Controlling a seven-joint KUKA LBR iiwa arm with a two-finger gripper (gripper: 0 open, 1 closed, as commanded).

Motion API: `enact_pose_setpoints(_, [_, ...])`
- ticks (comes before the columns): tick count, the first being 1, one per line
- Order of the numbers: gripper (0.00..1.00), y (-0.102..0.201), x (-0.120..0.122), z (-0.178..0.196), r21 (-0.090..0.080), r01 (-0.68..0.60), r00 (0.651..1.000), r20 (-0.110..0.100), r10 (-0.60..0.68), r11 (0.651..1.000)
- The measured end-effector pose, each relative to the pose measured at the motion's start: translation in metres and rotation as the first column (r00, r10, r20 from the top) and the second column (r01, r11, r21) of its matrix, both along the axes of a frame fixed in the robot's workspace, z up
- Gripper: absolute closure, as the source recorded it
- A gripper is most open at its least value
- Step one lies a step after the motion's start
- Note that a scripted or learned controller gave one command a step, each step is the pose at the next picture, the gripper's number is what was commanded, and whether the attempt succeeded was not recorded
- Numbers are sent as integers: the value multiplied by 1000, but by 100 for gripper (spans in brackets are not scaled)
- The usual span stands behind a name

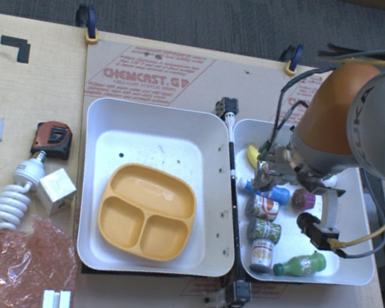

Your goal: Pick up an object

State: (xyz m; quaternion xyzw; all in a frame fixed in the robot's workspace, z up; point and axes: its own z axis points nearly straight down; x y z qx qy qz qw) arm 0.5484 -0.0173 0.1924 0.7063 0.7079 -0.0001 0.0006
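My gripper (pixel 269 177) hangs low over the back left part of the right bin (pixel 361 272), under the grey wrist and orange band. Just below it lies a blue object (pixel 278 194), with a small purple object (pixel 305 199) to its right. A yellow object (pixel 252 153) lies beside the gripper on its left. Along the bin's left side three small cans stand in a row: one red and white (pixel 265 208), one green (pixel 265 231), one with a red label (pixel 261 256). At the bin's front lies a green bottle (pixel 302 264). I see nothing between the fingers.
The left bin (pixel 103 129) holds a yellow divided plate (pixel 147 211). On the bench to its left are a tape measure (pixel 52 139), a spiral light bulb (pixel 16 195), a white cube (pixel 57 187) and pink bubble wrap (pixel 33 262).
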Motion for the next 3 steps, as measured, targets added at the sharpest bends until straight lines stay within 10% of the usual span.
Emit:
enact_pose_setpoints(1, [0, 0, 0, 0, 0, 0, 1000, 0, 0, 1000])
enact_pose_setpoints(2, [0, -61, 54, 0, 0, 1, 1000, -1, -1, 1000])
enact_pose_setpoints(3, [0, -96, 61, -100, 0, 1, 1000, -1, -1, 1000])
